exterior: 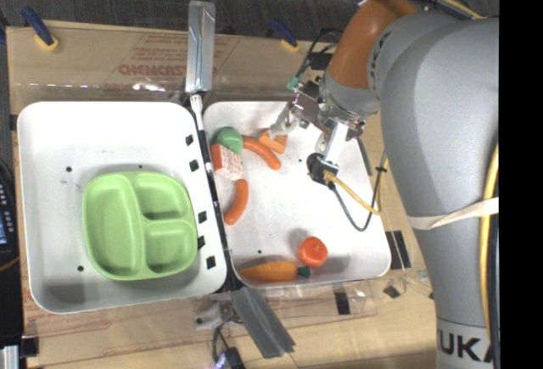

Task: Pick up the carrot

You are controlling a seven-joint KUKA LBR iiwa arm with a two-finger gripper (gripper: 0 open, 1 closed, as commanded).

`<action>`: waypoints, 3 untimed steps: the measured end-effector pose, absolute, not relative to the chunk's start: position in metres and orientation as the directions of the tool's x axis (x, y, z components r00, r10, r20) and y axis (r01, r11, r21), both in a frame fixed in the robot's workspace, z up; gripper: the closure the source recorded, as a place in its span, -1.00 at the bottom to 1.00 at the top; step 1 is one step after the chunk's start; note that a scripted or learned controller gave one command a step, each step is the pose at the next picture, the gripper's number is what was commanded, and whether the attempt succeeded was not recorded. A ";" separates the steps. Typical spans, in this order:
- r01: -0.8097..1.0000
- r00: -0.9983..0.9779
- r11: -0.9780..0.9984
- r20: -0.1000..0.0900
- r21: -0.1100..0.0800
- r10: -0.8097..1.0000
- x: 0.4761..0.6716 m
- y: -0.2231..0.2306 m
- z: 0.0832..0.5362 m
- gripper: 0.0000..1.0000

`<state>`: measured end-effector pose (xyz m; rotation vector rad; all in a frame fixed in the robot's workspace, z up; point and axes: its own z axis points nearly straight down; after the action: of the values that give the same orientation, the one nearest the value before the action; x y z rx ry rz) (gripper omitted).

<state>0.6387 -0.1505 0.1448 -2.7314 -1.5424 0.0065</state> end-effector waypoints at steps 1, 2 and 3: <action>1.000 0.006 -0.006 -0.003 -0.005 1.000 0.641 -0.125 0.092 -1.00; 0.996 0.092 -0.092 -0.001 -0.001 0.996 0.657 -0.140 0.143 -1.00; 0.937 -0.348 0.348 0.002 -0.003 0.937 0.657 -0.171 0.092 -1.00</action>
<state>0.6567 -0.1711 0.0915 -1.7915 -2.5768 0.0031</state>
